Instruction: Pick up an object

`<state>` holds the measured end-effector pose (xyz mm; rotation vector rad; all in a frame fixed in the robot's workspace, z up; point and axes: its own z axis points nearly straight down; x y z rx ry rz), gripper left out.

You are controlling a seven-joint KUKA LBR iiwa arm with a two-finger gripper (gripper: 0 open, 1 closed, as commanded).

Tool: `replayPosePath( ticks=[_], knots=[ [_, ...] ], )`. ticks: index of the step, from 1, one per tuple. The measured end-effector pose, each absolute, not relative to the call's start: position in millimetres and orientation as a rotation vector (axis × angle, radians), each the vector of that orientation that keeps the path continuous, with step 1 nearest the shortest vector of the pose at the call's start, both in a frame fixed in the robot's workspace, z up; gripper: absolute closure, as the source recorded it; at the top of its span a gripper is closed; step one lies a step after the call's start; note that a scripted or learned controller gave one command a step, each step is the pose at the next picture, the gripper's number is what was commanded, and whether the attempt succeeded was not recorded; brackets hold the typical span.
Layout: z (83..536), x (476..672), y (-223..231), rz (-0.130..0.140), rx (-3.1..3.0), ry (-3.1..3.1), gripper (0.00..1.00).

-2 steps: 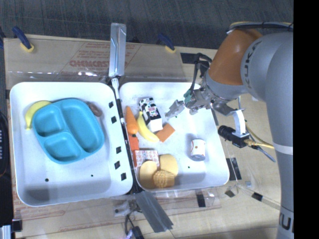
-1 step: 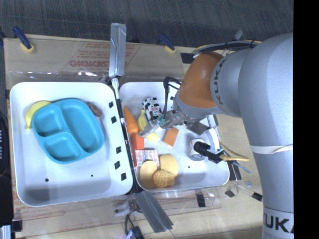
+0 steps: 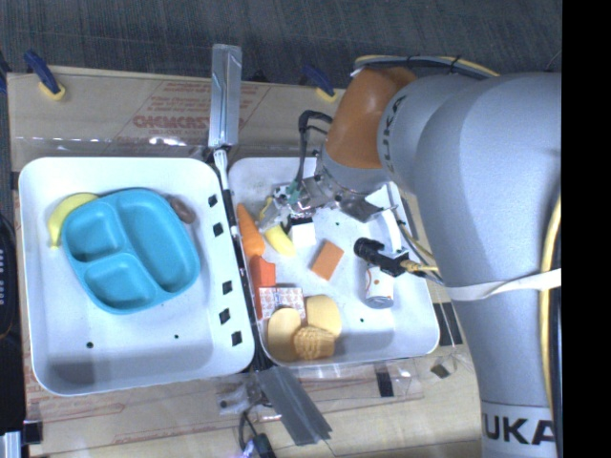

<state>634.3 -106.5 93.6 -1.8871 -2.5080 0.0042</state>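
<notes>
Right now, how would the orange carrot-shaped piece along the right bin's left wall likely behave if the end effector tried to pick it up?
The carrot looks like smooth toy food, so probably light and stiff. Its tapered, rounded form may roll or slip from a two-finger pinch. It lies against the bin wall beside a yellow piece, so finger room looks tight.

one fixed camera above the bench [image 3: 95, 98], slanted down (both bins)

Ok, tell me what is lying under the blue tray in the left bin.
A banana pokes out from under the blue tray at its upper left corner, and something brownish at its upper right. The tray covers the rest of both.
</notes>
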Motion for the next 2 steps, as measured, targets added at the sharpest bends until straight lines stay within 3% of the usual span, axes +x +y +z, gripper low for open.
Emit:
replayPosePath(
  ticks=[1, 2],
  knots=[
    [110, 637.3, -107, -0.003, -1.887, -2.517, 1.0],
    [197, 659.0, -44, -0.008, -1.813, -2.573, 1.0]
  ],
)
